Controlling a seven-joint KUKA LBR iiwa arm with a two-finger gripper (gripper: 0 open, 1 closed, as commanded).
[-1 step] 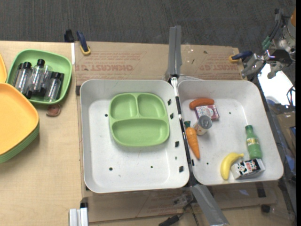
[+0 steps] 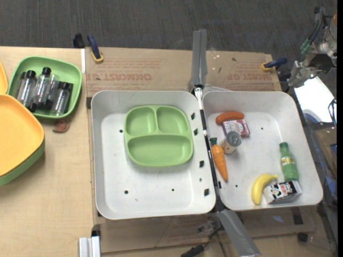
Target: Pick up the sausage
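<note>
Camera view looks down on two white bins set side by side on a cardboard-covered worktop (image 2: 161, 71). The sausage (image 2: 230, 116) lies in the right bin (image 2: 300, 123) toward its eleven o'clock corner, long axis roughly level. Touching it at five o'clock is a small pink packet (image 2: 237, 127), with a grey can (image 2: 232, 140) just below that. A carrot (image 2: 219, 162) lies along the bin's nine o'clock wall. At three o'clock a green bottle (image 2: 289, 162) lies on its side; near six o'clock a banana (image 2: 262, 188) sits just beside a milk carton (image 2: 282, 191). The left bin (image 2: 107, 197) holds a green divided plate (image 2: 158, 135). Far at nine o'clock a green tray of vials (image 2: 45, 87) and stacked yellow-orange plates (image 2: 19, 138) rest on the wood. The arm's end (image 2: 321, 39) shows at the two o'clock edge, outside the bins and well apart from the sausage; I cannot tell how it is set. Dark carpet (image 2: 134, 9) lies beyond.
</note>
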